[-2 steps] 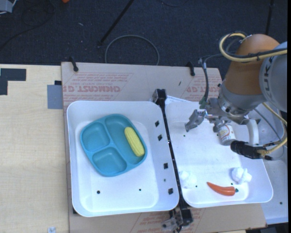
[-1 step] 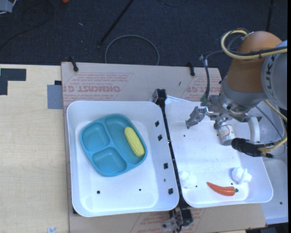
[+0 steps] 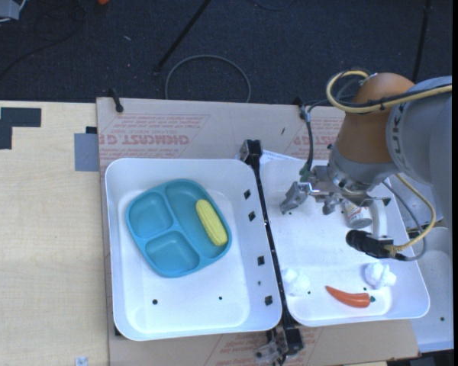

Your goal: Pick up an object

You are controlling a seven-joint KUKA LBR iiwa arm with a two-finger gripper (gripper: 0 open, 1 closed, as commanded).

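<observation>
My gripper (image 3: pixel 312 200) hovers over the upper part of the right bin (image 3: pixel 320 250), its two metal fingers spread open with only bare bin floor between them. An orange pepper (image 3: pixel 349 296) lies near the bin's front edge. A small white lump (image 3: pixel 296 280) rests at the front left of this bin, and another white lump (image 3: pixel 377 274) sits just above the pepper's right end. A small pale cylinder (image 3: pixel 357 216) lies to the right of the gripper, partly hidden under the arm.
The left bin (image 3: pixel 175 311) holds a blue divided plate (image 3: pixel 168 235) with a yellow corn cob (image 3: pixel 211 221) in its right compartment. A black divider rail (image 3: pixel 264 235) runs between the bins. A black part and yellow cable (image 3: pixel 370 243) hang by the arm.
</observation>
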